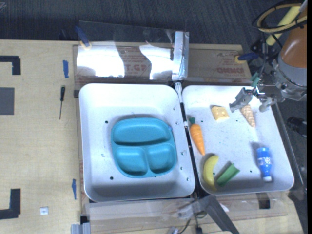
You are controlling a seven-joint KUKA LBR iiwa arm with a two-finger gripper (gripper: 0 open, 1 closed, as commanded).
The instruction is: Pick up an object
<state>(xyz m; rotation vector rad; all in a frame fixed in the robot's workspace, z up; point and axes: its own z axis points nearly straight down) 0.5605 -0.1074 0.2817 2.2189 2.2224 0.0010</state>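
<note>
- Your pincer (253,99) hangs over the far side of the right bin (287,179), up near its back wall.
- Its two fingers look spread apart, one on each side, and nothing sits between them. It holds nothing now.
- Right under the pincer, between the two fingers, lies a small tan cone-shaped toy (249,115). I think this is the best thing to pick.
- Just to the left of the pincer lies a yellow cheese piece (220,112). It is close, so take care not to bump it.
- Farther off, toward the front of the bin, are an orange carrot (197,135), a banana (209,168), a green block (225,174) and a blue bottle (263,162).
- To do this well, go straight down so one finger lands on each side of the cone.
- The cone lies slanted, so turn the pincer to squeeze across its thin side, not along its length.
- Go low enough to catch its middle, then close slowly.
- It may slip out because it narrows at one end. Lift gently and check it is between the fingers.
</note>
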